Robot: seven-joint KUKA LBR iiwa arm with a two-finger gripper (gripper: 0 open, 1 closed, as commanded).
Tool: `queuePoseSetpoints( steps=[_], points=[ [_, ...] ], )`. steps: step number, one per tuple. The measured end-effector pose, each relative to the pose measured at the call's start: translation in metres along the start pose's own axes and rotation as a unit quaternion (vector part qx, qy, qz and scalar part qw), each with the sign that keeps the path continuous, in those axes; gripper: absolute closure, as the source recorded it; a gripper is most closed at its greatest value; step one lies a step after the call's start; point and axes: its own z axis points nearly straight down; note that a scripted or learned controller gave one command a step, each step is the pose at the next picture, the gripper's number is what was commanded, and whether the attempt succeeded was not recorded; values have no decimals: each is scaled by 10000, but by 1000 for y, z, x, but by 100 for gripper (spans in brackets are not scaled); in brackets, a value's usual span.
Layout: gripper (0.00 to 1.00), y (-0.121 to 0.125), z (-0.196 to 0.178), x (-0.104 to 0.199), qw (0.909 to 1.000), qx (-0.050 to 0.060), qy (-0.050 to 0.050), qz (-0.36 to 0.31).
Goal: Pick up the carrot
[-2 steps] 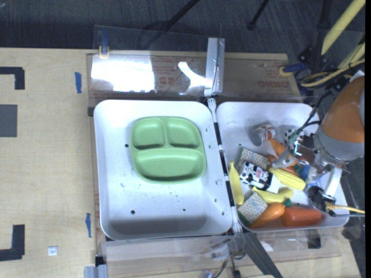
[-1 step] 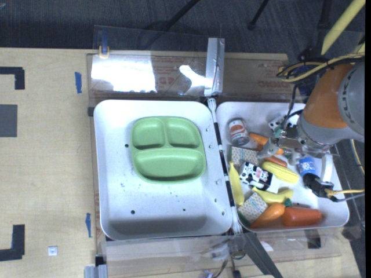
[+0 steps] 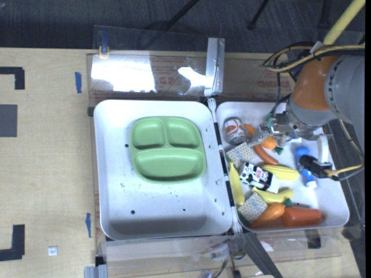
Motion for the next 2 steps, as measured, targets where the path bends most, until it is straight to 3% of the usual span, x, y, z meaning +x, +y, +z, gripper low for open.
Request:
queuePoseSetpoints(
  steps=[1,2],
  points=[
    [100,0,-9,0,10000,3,0,-3],
    [100,-12,-130,71,9993,29,11,375]
  ],
)
